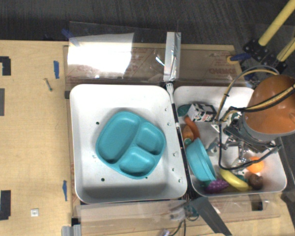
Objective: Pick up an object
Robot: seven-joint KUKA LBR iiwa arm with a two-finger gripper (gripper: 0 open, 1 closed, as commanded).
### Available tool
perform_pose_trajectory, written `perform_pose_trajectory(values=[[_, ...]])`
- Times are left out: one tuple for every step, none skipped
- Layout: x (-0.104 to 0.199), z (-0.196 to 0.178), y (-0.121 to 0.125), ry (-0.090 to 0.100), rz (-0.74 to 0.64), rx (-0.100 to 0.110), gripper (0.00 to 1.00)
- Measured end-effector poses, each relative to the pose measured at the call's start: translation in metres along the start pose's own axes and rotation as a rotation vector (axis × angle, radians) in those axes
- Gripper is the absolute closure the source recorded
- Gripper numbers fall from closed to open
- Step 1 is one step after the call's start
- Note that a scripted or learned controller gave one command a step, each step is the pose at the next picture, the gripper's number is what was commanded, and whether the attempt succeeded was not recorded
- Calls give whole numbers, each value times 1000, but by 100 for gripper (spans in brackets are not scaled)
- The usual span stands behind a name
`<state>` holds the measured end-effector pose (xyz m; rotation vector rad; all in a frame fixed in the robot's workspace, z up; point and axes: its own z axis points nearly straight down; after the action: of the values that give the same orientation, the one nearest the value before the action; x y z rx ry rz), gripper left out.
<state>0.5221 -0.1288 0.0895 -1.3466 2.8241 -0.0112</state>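
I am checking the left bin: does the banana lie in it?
No, the banana lies in the right bin, near the gripper.

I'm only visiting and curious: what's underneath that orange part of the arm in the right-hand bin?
Below the orange band the gripper hangs over a yellow banana, a small orange item and a dark round piece. The arm covers whatever else lies on the bin floor.

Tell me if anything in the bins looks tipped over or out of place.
Yes: a teal bowl in the right bin stands tilted on edge against the left wall. The divided teal plate in the left bin lies flat but skewed.
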Motion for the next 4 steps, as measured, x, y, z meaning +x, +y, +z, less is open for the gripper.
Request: perform_pose_trajectory(values=[[26, -2, 12, -8, -40, 12, 0], [44, 0, -8, -3, -451, 0, 0], [85, 0, -22, -11, -775, -4, 0], [68, 0, -6, 2, -846, -3, 0]])
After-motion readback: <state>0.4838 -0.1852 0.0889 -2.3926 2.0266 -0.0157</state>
